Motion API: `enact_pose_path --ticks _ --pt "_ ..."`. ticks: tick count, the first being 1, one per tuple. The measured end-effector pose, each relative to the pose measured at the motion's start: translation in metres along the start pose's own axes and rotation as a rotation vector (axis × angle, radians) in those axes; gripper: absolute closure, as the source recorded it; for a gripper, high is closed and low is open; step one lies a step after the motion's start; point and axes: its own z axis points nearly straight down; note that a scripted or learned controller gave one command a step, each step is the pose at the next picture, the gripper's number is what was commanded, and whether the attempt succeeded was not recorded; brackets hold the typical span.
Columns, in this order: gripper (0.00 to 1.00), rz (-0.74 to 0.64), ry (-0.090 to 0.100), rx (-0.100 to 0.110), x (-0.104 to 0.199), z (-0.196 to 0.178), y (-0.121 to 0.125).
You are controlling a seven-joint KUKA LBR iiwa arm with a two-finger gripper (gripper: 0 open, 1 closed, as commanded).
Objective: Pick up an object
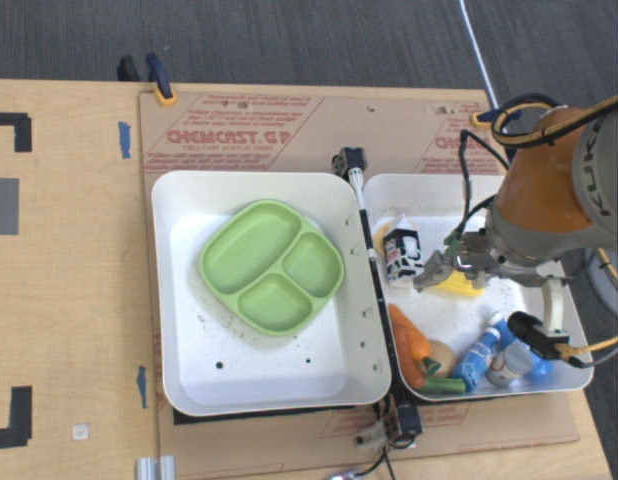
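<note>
My gripper [436,268] hangs over the middle of the right bin [429,190]. Just left of it lies a small black and white object [399,250]. A yellow object [461,286] sits right under and beside the gripper, partly covered by it. Toward the bin's front lie an orange carrot [411,340], a blue plastic bottle [479,358], a tan piece [442,354] and a green piece [445,384]. I see nothing held by the gripper.
The left bin [189,348] bears a light green divided plate [272,265] at its middle. Both bins stand on a cardboard sheet [239,128]. The grey and orange arm [549,183] covers the right bin's right side.
</note>
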Motion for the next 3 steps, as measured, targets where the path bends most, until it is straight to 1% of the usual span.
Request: enact_pose_path --ticks 1,2,3 --pt "0.00 0.142 -0.002 -0.005 -0.066 0.048 0.059" --pt "0.00 -0.004 0.000 -0.004 -0.033 0.047 0.000" --pt "1.00 -0.002 -0.003 -0.009 -0.034 0.036 0.002"
